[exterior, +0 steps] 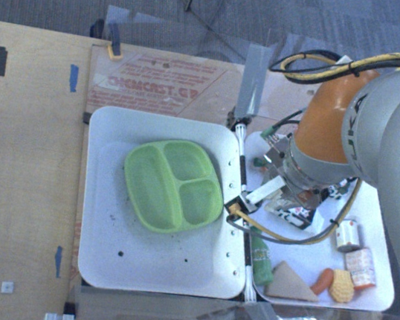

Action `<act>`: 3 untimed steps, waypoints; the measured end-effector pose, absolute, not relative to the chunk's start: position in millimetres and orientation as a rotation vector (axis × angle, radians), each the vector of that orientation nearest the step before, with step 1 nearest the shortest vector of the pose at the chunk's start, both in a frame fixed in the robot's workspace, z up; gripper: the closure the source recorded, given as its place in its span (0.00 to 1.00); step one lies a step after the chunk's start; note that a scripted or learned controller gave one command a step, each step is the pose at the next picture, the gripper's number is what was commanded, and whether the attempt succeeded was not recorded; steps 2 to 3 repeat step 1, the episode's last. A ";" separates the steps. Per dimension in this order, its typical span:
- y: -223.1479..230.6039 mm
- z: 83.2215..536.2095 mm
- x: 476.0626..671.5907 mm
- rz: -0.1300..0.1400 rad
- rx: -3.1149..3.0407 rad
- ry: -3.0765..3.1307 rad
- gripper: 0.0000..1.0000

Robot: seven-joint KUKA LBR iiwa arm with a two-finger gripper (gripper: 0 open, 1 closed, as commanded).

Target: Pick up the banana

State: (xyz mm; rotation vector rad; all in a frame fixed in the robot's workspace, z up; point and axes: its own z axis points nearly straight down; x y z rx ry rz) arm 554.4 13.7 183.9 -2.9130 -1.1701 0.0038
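banana is probably hidden under the grey two-finger gripper (287, 205) low in the right shallow white bin (383, 299), gripper state can't be told, best to close across its middle before lifting.

A wooden bench (15, 186) carries two white bins (95, 252) side by side.

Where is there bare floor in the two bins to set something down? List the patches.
Left bin: bare floor below the green divided plate, toward the near rim, plus a strip along its left wall. Right bin: crowded; the arm covers the top, and a green bottle, a tan wedge and small food items fill the near end.
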 end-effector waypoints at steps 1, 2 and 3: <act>20.7 276.9 589.8 0.002 -3.016 -0.877 1.00; 20.7 276.9 589.8 0.002 -3.016 -0.877 1.00; 20.7 276.9 589.8 0.002 -3.016 -0.877 1.00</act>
